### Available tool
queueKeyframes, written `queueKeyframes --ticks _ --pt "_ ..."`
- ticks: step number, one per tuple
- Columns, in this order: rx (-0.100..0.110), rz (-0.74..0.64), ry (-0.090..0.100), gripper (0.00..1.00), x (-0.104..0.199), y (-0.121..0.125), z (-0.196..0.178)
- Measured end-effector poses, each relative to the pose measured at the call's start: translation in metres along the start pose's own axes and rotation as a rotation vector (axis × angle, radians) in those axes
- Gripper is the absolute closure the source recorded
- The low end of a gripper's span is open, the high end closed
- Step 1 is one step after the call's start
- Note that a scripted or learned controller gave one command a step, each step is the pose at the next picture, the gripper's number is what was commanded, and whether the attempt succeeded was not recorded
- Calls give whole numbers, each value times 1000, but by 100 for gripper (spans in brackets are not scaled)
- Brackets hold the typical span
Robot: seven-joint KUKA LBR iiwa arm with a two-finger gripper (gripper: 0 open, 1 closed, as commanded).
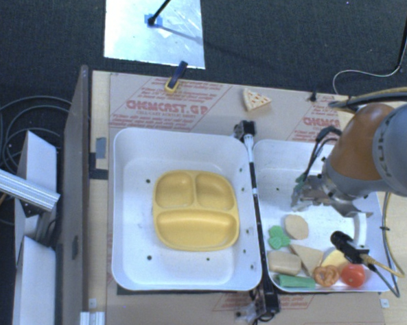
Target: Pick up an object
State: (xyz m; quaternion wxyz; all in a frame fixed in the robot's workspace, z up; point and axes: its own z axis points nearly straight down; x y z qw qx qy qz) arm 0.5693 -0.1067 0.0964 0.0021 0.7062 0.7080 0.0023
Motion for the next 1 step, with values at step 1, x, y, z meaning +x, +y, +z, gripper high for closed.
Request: queueKeyframes --ticks 1 --pt "0 0 0 0 0 0 0"
